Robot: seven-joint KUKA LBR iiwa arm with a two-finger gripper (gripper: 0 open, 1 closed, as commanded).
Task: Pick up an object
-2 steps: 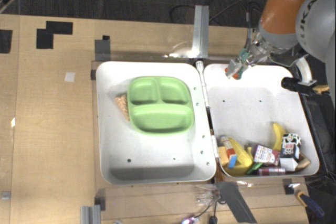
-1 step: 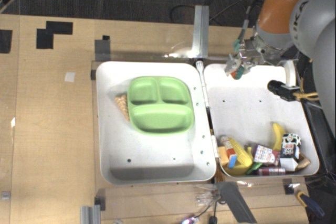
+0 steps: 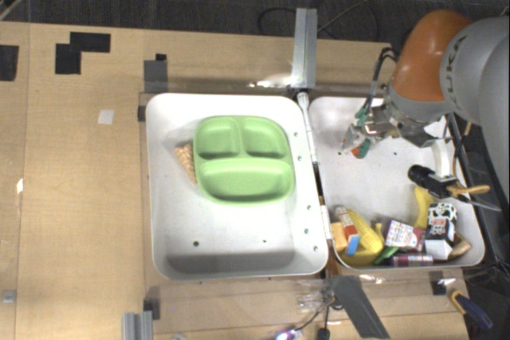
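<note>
Camera view: arm [image 3: 446, 68] reaches over right bin [image 3: 398, 171], gripper [image 3: 360, 141] low near bin's upper left; jaws' state cannot tell. Small objects [image 3: 398, 236] heaped along bin's lower edge. Green divided tray [image 3: 241, 158] in left bin [image 3: 231, 251] on tabletop [image 3: 72, 195].

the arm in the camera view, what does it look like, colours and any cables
The arm has rounded, smooth grey casing with a broad orange band above the wrist. Part of dark lettering shows on the grey shell. A thin dark cable loops beside the orange band toward the wrist. The tool at its end is small and metallic, with green and red bits near its tip.
</note>
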